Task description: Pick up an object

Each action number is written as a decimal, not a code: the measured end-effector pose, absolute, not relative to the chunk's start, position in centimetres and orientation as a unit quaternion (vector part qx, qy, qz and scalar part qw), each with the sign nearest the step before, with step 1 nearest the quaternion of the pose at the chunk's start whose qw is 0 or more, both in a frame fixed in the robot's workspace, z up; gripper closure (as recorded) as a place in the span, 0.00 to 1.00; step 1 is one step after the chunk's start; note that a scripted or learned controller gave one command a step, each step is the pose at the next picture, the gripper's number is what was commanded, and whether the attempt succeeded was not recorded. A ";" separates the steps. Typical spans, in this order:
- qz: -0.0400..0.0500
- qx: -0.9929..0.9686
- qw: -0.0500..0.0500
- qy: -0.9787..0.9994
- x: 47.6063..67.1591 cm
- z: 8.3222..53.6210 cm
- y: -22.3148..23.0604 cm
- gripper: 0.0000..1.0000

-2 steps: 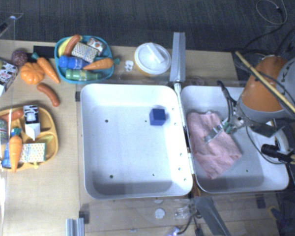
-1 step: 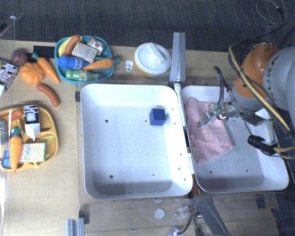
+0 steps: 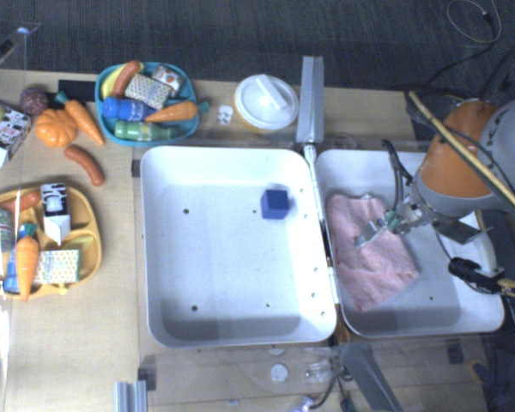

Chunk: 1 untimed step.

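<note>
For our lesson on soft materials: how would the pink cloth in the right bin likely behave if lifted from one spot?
The pink cloth lies rumpled and flat, so it probably droops and hangs rather than staying stiff. It looks thin, likely light. Its folds suggest the tool might pinch only one layer.

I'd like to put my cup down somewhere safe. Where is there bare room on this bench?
Most of the left bin is bare around the blue cube. The right bin has a free strip along its near edge, below the pink cloth where the gripper is. The bench's left end is crowded with toy food.
</note>
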State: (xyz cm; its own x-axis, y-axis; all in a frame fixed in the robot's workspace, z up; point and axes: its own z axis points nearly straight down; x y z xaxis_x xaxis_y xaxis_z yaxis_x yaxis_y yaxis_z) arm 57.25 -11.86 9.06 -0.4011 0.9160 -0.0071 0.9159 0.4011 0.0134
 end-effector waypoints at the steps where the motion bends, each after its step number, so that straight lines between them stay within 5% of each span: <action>1: 0.004 0.653 0.005 0.757 62.6 9.0 -10.1 0.00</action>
State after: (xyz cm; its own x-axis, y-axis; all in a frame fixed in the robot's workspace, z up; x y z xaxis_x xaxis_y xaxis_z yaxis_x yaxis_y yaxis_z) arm 62.56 -10.09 8.97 -0.1462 0.9892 -0.0027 0.9892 0.1462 0.0126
